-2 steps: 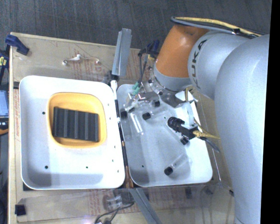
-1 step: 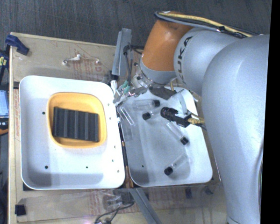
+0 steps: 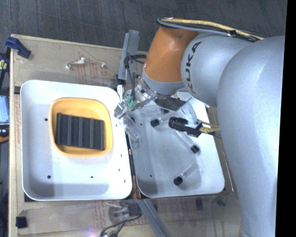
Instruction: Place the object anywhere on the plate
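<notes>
Dark grey ribbed rectangular block [image 3: 81, 132] lies flat on the yellow rounded-square plate [image 3: 82, 105], roughly centred, inside its rim. The plate sits in the left shallow white bin [image 3: 60, 183]. Gripper [image 3: 125, 108] is just right of the plate, over the seam to the right white bin [image 3: 157, 178]. Clenched or released: can't tell. Clear plastic tubes with black caps [image 3: 183, 175] lie further right of the plate, well apart from it.

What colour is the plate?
The plate is yellow-orange, seen best in the camera view.
</notes>
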